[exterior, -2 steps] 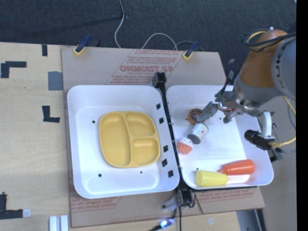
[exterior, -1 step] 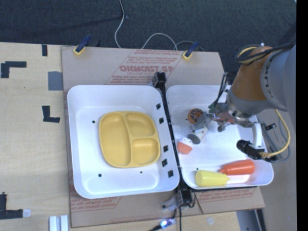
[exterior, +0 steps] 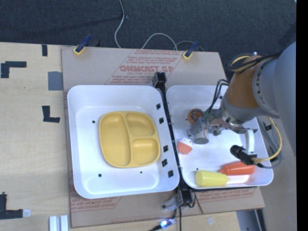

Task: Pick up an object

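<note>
tool (exterior: 198, 131) low in right bin (exterior: 250, 179) | grip state unclear | fingertips blurred

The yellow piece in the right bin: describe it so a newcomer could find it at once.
Start at the right bin, the one the arm reaches into, and go to its near edge. The yellow piece lies there on its side, just left of an orange piece. It is pale yellow and blunt-ended, while its neighbour is orange-red.
</note>
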Robot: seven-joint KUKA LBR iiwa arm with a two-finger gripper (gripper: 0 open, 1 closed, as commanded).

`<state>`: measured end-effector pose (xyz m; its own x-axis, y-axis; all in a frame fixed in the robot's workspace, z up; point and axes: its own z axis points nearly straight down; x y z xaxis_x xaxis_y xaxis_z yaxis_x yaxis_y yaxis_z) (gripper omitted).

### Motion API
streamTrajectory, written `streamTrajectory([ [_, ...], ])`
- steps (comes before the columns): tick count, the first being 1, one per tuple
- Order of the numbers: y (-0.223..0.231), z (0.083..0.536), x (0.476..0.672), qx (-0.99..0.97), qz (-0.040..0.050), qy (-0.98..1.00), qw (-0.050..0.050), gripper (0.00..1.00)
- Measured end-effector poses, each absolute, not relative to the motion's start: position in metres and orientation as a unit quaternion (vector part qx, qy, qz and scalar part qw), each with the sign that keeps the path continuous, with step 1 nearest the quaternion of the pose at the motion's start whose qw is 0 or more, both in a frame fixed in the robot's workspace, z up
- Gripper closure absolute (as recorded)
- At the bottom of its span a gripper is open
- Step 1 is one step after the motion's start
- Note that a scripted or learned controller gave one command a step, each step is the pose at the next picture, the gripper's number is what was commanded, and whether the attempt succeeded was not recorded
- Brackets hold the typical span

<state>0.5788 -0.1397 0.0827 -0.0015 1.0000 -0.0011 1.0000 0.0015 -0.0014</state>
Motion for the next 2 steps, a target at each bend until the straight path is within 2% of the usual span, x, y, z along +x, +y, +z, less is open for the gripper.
streamTrajectory([
  [1,-0.140,0.096,0.580,-0.706,0.0004,-0.708,-0.001,1.00],
  [2,-0.134,0.154,0.574,-0.707,-0.0006,-0.708,-0.001,1.00],
])
